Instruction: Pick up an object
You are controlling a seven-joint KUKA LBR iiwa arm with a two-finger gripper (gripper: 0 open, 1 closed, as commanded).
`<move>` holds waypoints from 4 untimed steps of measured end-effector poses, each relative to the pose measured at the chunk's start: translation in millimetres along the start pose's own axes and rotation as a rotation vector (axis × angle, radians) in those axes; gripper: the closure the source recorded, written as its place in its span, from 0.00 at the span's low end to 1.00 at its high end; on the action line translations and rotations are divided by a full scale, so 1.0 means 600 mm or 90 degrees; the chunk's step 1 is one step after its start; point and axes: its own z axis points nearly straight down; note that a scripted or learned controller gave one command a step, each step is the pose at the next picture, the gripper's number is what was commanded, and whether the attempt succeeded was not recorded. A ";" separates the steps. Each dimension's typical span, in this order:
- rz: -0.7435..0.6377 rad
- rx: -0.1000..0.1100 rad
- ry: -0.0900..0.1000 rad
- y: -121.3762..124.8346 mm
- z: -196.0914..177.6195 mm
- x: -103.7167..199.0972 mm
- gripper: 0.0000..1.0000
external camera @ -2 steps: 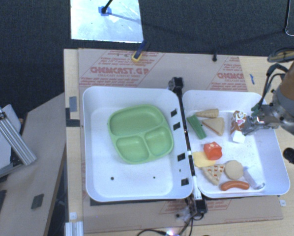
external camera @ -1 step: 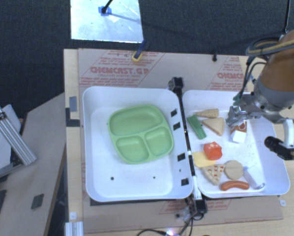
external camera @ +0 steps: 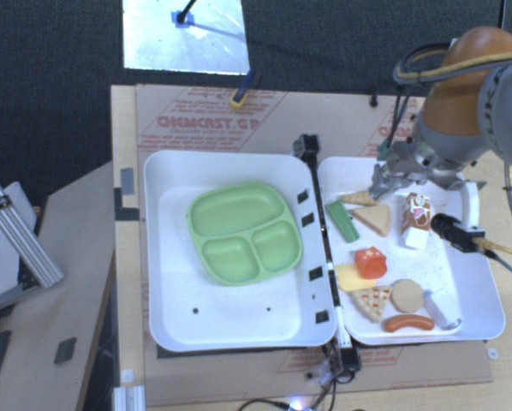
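Green tray [external camera: 239, 229]; white bins [external camera: 166, 255]; red tomato [external camera: 371, 262].

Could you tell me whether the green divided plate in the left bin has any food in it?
Empty. All three compartments of the green plate show bare green plastic; the toy food lies in the right bin, by the gripper.

You are looking down on an evenly, brightly lit scene: the two white bins [external camera: 239, 332] read near blown-out, their rims washed pale. A metal sheet [external camera: 186, 24] at the top throws a hazy glare against the dark backdrop. Shadows are soft and short, pooling under the green tray [external camera: 243, 232] and beside the toy food [external camera: 372, 262]. Focus is slightly soft throughout, with grain in the dark cloth. A small point of light glows at the bench's [external camera: 196, 127] lower edge.
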 end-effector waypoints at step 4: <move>0.005 0.002 0.000 0.041 -0.036 0.041 1.00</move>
